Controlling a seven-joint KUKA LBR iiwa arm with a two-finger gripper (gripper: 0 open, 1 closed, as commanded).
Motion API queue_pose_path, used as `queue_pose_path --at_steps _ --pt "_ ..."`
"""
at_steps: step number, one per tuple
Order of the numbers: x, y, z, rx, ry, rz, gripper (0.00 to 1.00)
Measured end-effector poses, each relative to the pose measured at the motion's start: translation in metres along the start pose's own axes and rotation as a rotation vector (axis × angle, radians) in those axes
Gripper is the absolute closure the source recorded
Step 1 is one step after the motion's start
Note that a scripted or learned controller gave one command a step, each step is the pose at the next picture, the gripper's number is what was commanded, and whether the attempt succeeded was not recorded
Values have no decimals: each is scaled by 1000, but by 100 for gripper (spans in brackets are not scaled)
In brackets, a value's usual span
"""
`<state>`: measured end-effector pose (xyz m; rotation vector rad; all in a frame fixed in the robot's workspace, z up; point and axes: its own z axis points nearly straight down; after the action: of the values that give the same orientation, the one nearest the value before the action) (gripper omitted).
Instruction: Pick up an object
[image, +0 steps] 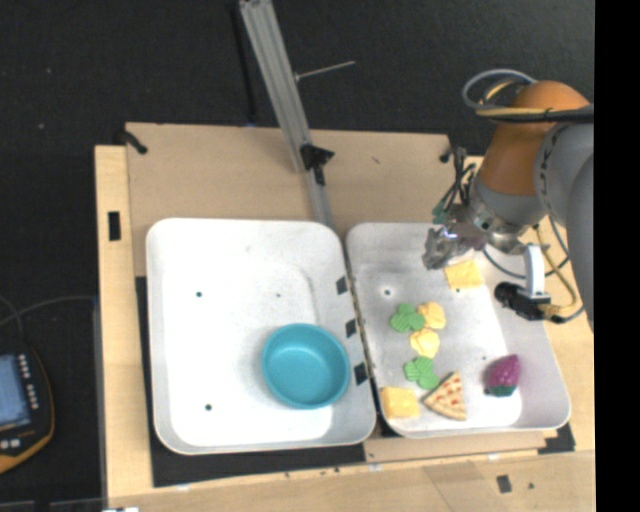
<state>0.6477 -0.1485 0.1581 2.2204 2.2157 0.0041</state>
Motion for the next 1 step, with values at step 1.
queue_pose_path --at_steps 1 --pt "-2 2 -55 -2 -1 -4 100"
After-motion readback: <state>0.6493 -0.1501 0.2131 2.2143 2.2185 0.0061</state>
